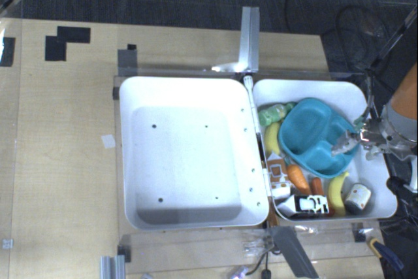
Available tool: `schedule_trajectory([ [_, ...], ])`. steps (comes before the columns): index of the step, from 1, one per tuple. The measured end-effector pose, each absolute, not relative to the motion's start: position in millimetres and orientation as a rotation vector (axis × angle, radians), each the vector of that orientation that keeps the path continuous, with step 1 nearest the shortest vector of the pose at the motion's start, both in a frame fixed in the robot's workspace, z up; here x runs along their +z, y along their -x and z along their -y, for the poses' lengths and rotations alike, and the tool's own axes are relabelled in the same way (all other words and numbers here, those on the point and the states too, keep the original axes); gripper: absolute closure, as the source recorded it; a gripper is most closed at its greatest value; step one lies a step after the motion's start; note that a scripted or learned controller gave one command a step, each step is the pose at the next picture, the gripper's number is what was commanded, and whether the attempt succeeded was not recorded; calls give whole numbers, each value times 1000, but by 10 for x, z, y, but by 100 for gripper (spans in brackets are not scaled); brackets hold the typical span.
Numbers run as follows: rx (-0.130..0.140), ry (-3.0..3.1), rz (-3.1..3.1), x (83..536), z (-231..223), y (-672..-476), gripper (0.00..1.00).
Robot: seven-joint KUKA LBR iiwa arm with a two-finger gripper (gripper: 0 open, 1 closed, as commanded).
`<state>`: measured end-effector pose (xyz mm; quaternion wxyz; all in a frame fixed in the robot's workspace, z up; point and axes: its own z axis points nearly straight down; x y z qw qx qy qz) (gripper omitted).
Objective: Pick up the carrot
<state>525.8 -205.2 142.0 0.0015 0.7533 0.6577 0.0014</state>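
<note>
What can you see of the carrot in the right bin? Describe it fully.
The carrot is small, smooth and orange, with a plastic, toy-like look. It lies tilted in the right bin, near the front wall. The blue bowl covers its upper end. A small box sits at its left, and a banana lies to its right.

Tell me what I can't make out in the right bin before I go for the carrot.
- Carrot: upper end hidden under the blue bowl, camera view.
- Gripper: blurred at the bowl's rim; jaws unreadable.
- Green item: partly behind the bowl, unidentifiable.
- Arm: cut off by the frame's right side.
</note>
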Motion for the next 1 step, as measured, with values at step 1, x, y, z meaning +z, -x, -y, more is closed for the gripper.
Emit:
schedule_trajectory([
  [1,4,-2649,-1687,1523,1949,-4878,0],
])
